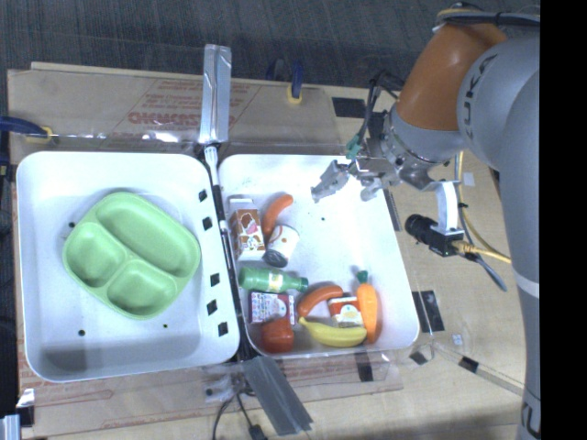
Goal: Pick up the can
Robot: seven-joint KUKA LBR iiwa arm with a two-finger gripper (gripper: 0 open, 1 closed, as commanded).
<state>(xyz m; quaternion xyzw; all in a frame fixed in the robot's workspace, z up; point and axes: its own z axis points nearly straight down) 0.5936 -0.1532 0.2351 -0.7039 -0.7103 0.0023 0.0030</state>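
The can [283, 242] is small and white with red print. It lies on its side in the right bin [385, 236], left of centre, between an orange sausage [276, 211] and a green bottle [272, 280]. My gripper [348, 184] hovers over the bin's upper right part, above and to the right of the can and well apart from it. Its fingers [325, 186] are spread open with nothing between them.
A small carton [246, 232] touches the can's left side. The front of the right bin holds a red-white box [271, 308], a tomato [278, 335], a banana [332, 334], a carrot [368, 306] and other food. A green divided plate [133, 250] lies in the left bin [46, 337].
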